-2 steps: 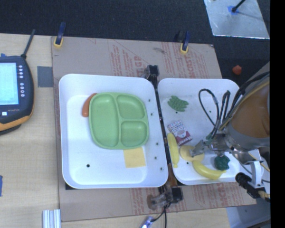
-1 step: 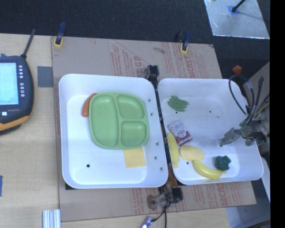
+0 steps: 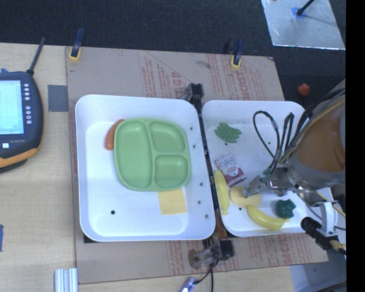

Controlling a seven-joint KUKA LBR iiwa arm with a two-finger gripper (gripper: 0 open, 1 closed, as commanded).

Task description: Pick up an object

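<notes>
A yellow banana [image 3: 264, 218] lies at the near edge of the right bin [image 3: 249, 109], just beside a dark green toy [image 3: 285, 208], with the gripper [image 3: 255, 189] low above it, apparently near a small red-and-white packet [image 3: 230, 169], finger state impossible to tell.

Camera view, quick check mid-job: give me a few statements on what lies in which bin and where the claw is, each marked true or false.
1. The green divided plastic plate lies in the left white bin. True.
2. A flat yellow square piece lies just below that plate in the picture. True.
3. The curved yellow banana lies in the left bin. False: it lies in the right white bin.
4. The claw hangs over the left bin. False: it is over the right bin, near the small red-and-white packet.
5. The leafy green toy lies in the right bin. True.
</notes>
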